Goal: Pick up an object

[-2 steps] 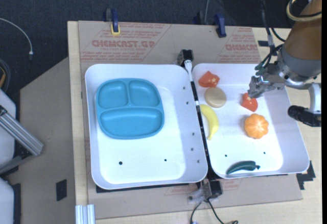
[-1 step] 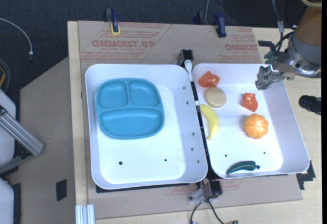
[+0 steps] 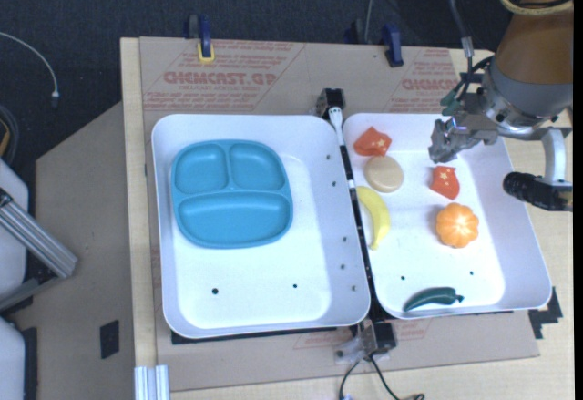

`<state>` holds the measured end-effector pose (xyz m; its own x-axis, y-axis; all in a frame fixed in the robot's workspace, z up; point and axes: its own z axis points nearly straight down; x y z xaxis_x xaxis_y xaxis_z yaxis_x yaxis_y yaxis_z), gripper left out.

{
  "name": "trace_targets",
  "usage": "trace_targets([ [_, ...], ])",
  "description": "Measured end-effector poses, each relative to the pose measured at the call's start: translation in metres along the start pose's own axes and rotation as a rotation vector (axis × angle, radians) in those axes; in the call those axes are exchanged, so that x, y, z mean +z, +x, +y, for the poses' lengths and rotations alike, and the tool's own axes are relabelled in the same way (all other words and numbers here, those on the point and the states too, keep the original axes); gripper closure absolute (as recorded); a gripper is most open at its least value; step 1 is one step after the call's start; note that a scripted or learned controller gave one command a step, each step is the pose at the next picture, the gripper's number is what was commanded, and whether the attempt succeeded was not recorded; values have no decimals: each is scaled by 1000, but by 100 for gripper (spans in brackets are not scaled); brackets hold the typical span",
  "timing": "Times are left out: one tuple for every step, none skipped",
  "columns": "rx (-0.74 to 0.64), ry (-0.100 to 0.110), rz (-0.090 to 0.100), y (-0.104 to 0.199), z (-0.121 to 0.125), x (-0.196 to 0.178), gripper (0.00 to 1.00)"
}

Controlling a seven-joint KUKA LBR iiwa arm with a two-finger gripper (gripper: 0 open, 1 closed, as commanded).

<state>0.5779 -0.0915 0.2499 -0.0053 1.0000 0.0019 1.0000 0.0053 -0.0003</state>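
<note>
My hand hung over the right bin, just above a small red piece. An orange, a banana and a green pepper lay nearby. A blue plate sat in the left bin.

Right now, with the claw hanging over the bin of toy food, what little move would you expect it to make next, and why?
Probably a short drop straight down. The gripper hovers over the right bin, just above the small red piece, with nothing seen between its fingers. That piece lies apart from the orange and the beige disc, so it looks the easiest target.
</note>
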Motion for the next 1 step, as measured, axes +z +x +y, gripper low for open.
trace_targets([
  [0,2,0,45,-12,0,100],
])
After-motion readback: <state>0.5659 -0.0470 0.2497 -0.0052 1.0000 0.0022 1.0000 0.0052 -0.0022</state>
